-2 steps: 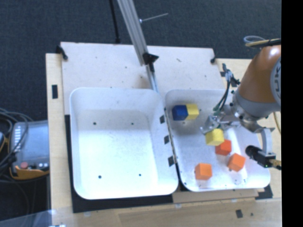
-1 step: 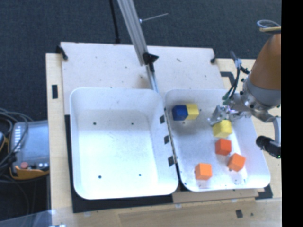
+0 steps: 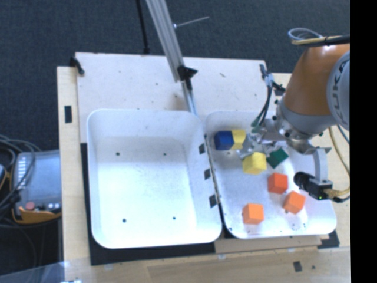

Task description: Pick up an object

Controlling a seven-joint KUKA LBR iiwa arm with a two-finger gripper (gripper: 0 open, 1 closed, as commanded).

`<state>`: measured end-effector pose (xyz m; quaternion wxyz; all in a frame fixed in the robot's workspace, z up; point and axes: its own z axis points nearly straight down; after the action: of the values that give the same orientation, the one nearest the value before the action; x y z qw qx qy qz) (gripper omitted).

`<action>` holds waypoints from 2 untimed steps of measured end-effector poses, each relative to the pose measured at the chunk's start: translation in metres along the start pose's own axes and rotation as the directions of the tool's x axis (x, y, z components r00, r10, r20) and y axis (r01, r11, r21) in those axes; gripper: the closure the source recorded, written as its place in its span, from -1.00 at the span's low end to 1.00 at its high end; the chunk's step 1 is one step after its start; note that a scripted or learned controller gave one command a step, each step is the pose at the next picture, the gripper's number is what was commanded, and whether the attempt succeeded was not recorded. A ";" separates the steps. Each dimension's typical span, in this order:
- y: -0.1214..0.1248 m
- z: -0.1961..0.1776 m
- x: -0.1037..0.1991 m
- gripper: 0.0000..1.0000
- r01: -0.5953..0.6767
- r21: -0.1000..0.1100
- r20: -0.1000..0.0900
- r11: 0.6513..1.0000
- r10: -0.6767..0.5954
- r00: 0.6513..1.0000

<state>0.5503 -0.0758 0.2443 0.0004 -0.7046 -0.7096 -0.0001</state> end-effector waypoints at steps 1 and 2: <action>-0.004 0.004 0.062 1.00 0.001 0.001 -0.001 1.000 -0.001 1.000; -0.011 -0.005 0.120 1.00 0.002 -0.002 -0.001 1.000 -0.002 1.000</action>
<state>0.5390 0.0439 0.2490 0.0002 -0.7039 -0.7103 -0.0011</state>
